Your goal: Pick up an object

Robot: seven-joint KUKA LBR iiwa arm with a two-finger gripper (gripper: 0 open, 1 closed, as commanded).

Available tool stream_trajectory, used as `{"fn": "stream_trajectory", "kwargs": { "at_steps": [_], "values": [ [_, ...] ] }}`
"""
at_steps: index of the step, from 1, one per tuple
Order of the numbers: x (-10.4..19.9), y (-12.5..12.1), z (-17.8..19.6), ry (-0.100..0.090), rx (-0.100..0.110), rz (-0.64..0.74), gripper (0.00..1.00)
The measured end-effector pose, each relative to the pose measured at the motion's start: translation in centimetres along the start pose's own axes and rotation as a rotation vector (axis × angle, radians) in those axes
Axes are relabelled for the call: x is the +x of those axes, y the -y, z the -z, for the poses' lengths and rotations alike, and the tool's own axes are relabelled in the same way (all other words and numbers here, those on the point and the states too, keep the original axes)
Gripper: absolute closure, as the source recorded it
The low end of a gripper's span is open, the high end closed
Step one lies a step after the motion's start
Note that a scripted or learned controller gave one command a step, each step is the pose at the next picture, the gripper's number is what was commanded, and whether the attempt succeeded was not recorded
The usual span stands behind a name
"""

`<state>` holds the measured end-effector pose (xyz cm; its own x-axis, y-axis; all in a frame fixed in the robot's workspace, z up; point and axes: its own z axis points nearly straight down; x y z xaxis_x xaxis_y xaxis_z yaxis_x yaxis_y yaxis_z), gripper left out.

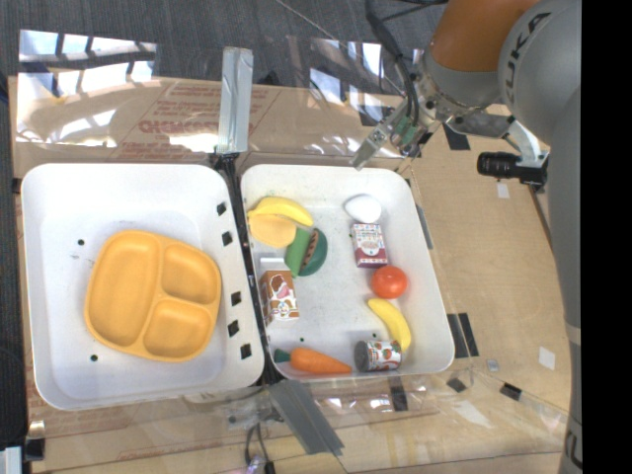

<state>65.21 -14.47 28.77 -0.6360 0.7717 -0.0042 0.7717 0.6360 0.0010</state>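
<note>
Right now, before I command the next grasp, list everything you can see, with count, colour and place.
bins: two, white, side by side
divided tray: one, yellow-orange, left bin
bananas: two, yellow, right bin, one top left, one lower right
yellow round piece: one, under top banana
green piece: one, right bin centre
white round object: one, top right
small cartons: two, red-white; second by left wall
tomato: one, red
carrot: one, orange, bottom edge
can: one, bottom right
claw: one, above right bin's top edge
</note>
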Motion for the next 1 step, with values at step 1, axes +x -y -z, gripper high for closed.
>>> {"fn": "stream_trajectory", "kwargs": {
  "at_steps": [1],
  "values": [
    [0.31,0.95,-2.07,-0.004,0.002,0.165,1.0]
  ]
}}
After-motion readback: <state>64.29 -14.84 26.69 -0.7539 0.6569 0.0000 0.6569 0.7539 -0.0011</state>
